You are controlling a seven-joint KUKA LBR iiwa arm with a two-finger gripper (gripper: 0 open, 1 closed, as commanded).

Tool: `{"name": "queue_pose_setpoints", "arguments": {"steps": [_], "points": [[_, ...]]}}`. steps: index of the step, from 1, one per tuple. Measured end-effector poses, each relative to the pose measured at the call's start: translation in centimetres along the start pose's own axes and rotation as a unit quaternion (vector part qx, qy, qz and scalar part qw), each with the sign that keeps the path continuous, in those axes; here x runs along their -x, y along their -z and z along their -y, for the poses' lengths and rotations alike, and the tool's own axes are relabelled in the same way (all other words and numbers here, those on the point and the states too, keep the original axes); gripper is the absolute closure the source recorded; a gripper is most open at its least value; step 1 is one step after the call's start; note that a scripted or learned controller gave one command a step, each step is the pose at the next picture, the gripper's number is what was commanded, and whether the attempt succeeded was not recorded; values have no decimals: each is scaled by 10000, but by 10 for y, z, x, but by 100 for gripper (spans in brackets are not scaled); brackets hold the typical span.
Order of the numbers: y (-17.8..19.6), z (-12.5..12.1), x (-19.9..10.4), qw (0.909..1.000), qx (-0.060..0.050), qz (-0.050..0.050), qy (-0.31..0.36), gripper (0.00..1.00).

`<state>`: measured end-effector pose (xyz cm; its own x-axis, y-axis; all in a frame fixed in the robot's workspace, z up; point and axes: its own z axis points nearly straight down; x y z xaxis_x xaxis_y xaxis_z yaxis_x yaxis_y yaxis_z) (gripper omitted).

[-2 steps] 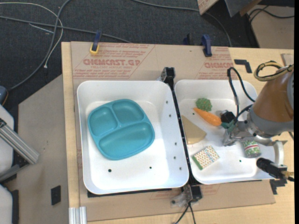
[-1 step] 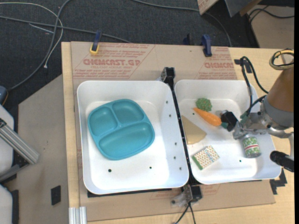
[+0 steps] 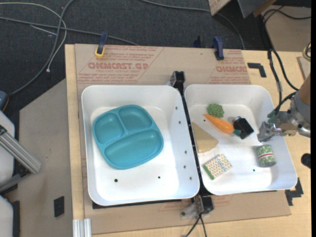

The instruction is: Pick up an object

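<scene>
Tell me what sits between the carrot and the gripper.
A black object lies between the carrot and the gripper, seen in the camera view.

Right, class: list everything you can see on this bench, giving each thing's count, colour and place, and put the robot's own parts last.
Bins: two, white, side by side on the bench.
Plate: one, blue, divided, left bin.
Carrot: one, orange with green top, right bin, upper middle.
Black block: one, right of the carrot.
Wedge: one, pale tan, right bin's left side.
Packet: one, green-checked, right bin, front.
Can: one, green label, right bin, right side.
Clamps: two, blue, board's far edge.
Arm: one, grey, from the right, over the right bin's edge.
</scene>
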<state>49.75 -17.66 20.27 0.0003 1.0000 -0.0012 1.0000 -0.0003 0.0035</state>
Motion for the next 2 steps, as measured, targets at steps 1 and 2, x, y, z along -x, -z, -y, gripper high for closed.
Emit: {"name": "queue_pose_setpoints", "arguments": {"steps": [1,2], "points": [[49,-1,0,10000,10,2,10,100],[44,-7,-41,10000,-22,-15,15,100]]}}
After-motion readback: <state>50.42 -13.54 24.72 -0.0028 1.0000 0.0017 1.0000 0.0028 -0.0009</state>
